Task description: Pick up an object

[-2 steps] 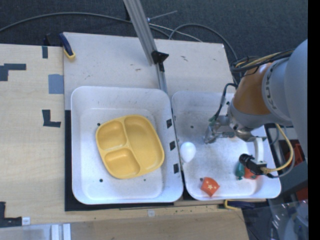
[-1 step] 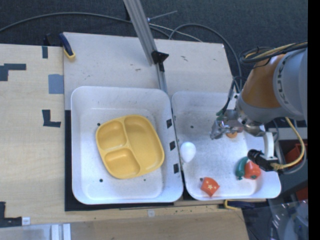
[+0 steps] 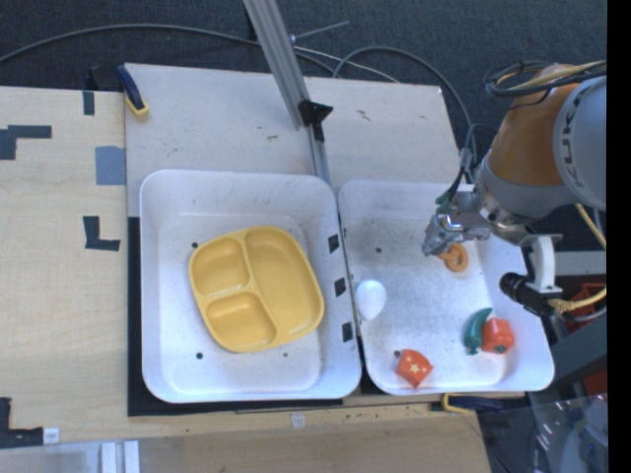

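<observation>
My gripper (image 3: 441, 236) hangs over the upper right part of the right bin (image 3: 414, 205). A small orange ring-shaped piece (image 3: 455, 258) lies just right of and below the gripper tip, partly hidden by it. Whether it touches the gripper I cannot tell. A white egg-shaped thing (image 3: 371, 299) rests by the bin's left wall. An orange-red piece with pale spots (image 3: 414, 367) sits near the front wall. A red and green vegetable toy (image 3: 490, 333) lies at the front right.
The left bin (image 3: 158, 264) holds a yellow divided plate (image 3: 256, 288). A slanted metal post (image 3: 281, 52) stands behind the bins. The arm's grey and orange body (image 3: 537, 156) overhangs the right bin's far right side.
</observation>
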You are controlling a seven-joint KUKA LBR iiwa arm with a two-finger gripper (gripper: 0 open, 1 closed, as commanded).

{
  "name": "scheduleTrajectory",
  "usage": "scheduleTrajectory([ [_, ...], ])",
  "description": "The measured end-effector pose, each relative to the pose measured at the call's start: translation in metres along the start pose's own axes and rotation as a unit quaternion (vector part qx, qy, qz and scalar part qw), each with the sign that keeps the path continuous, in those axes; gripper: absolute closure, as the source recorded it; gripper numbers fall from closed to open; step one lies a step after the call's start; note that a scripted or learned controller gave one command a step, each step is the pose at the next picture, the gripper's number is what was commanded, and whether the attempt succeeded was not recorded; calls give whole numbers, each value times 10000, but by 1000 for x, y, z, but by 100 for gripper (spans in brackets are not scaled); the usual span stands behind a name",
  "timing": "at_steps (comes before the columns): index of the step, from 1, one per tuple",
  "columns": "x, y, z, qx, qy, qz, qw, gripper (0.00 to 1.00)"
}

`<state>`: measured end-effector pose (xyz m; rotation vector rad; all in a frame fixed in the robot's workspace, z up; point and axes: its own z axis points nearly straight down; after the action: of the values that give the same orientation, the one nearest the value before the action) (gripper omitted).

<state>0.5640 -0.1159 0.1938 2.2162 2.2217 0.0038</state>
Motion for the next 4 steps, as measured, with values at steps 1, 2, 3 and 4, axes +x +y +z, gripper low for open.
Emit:
scheduleTrajectory([
  [1,0,1,-28,13,2,3,10000,100],
  [2,45,10,-33,24,11,-19,10000,100],
  [3,92,23,-23,31,9,-19,10000,100],
  [4,137,32,-22,28,10,-20,10000,100],
])
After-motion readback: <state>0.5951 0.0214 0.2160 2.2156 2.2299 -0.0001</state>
